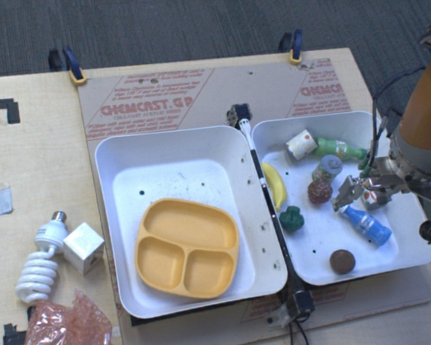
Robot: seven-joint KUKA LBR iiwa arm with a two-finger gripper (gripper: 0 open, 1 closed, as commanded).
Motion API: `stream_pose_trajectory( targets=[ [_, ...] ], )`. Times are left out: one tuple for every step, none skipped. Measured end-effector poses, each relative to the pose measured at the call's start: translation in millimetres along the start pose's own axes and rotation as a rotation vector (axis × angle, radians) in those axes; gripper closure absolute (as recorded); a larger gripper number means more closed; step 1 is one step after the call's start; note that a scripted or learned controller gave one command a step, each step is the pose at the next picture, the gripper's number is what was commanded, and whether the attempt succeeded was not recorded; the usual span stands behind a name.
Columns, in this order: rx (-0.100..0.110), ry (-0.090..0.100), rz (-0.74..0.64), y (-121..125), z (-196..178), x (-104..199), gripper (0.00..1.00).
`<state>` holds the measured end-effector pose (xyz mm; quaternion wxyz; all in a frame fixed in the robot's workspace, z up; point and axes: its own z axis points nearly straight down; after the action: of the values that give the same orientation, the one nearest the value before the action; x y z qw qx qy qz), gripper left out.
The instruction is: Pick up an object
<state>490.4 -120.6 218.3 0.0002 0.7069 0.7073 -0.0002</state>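
So the thing closest to getting grabbed is the little blue bottle, lying flat on the floor of the right bin, over toward that bin's right side. Its long axis runs on a diagonal, one end up-left near the gripper and the other end down-right toward the bin's wall. The gripper sits just above that upper-left end, right at its tip, so the bottle trails away from it down and to the right. If it goes for the bottle, I'd guess it needs to slide a bit down-right along that diagonal and close across the narrow width, not along the length.

The fingers look spread a little with nothing between them, so it isn't holding anything as far as I can see. It's metal on clutter there though, so I wouldn't swear to the exact opening.

Just left of the gripper there's a dark reddish berry-looking thing, with a grey cap-shaped piece above it. A green bottle lies near the back, touching a white cup. A banana hugs the left wall, a green broccoli-like lump sits below it, and a brown ball is near the front.

The left bin has a yellow divided tray. A spiral light bulb and a white cube lie out on the worktop.
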Motion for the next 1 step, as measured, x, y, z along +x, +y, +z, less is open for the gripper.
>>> stream_pose_trajectory(
  targets=[
    [0.002,0.001,0.003,16.3,107.9,1.6,0.0]
  ],
)
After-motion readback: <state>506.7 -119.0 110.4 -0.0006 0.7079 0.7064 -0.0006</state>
